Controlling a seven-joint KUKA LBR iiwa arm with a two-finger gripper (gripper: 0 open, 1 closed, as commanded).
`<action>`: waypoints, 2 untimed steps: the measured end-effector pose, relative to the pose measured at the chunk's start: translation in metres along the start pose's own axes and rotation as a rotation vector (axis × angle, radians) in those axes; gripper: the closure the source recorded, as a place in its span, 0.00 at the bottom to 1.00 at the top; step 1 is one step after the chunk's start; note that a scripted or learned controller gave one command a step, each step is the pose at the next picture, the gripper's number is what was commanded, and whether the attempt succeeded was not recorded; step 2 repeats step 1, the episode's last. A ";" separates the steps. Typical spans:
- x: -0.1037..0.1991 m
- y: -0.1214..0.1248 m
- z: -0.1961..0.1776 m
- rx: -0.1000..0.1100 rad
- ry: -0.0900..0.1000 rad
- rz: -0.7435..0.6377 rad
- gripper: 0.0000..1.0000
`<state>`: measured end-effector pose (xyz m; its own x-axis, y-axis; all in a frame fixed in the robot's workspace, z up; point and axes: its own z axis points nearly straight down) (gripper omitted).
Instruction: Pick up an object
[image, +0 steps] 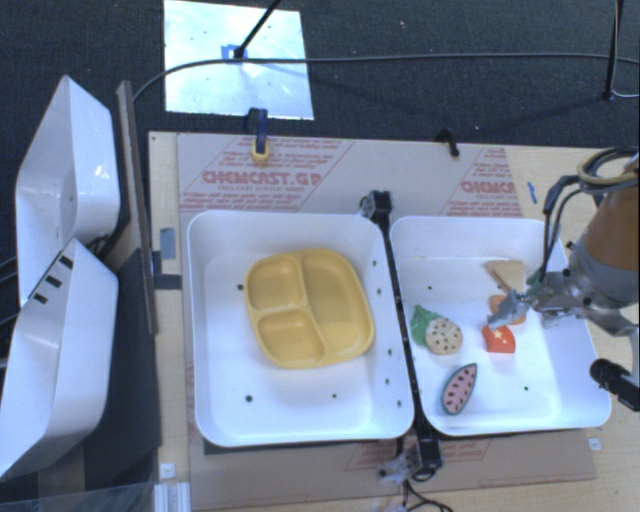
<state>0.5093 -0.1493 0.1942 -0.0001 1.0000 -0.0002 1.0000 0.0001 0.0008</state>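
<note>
The right bin (530, 400) holds several toy foods: a tan wedge (508, 271), a small orange piece (496, 301), a red piece (500, 340), a speckled cookie (443, 336) on a green leaf (421, 321), and a watermelon slice (459, 388). My gripper (507, 311) reaches in from the right, low over the bin. Its tip lies between the orange piece and the red piece and partly covers the orange one. I cannot see anything held in it.
A yellow compartment plate (308, 305) lies in the left bin (230, 400). A black divider (395, 310) runs between the bins. The arm's wrist and cables (600, 240) hang over the right bin's right wall.
</note>
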 end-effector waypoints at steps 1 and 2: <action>0.029 0.023 -0.038 -0.003 0.000 -0.003 0.00; 0.029 0.023 -0.038 -0.003 0.000 -0.003 0.00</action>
